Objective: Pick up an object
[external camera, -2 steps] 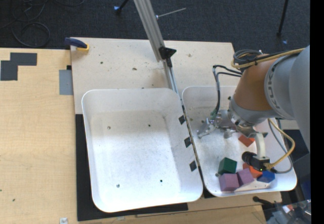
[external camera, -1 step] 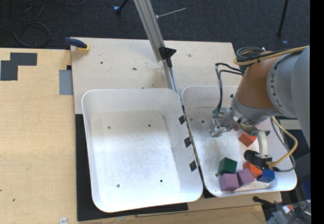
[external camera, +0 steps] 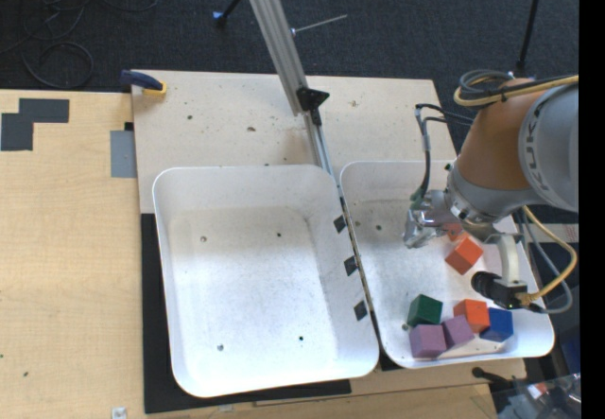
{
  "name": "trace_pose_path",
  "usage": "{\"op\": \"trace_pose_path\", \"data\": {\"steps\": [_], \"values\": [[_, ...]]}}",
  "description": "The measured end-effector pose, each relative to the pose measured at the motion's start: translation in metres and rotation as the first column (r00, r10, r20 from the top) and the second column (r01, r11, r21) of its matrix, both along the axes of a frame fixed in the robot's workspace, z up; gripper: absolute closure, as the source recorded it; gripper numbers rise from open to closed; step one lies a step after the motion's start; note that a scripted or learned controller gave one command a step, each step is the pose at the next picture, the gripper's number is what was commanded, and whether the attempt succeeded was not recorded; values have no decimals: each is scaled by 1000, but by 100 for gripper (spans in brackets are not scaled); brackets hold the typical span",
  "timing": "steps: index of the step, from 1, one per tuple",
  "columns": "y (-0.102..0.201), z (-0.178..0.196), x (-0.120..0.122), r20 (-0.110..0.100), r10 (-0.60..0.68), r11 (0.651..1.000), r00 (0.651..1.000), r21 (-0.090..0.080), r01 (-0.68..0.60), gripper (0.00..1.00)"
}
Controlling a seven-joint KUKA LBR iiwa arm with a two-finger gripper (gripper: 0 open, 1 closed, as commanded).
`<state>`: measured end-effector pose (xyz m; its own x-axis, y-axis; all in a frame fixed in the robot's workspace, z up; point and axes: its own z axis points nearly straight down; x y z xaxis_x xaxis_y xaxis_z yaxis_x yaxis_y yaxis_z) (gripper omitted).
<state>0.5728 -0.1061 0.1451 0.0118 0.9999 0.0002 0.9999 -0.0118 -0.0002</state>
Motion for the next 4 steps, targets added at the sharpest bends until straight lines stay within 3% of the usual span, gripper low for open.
{"op": "trace_pose_path", "data": {"steps": [1,2,3,4], "values": [[-4,63,0,4,8,1000,1000,-1,-8,100],[-6,93,0,1,11,1000,1000,0,-11,100],[43,89,4,-4,15,1000,1000,2,-15,100],[97,94,26,-1,15,1000,1000,0,-15,100]]}}
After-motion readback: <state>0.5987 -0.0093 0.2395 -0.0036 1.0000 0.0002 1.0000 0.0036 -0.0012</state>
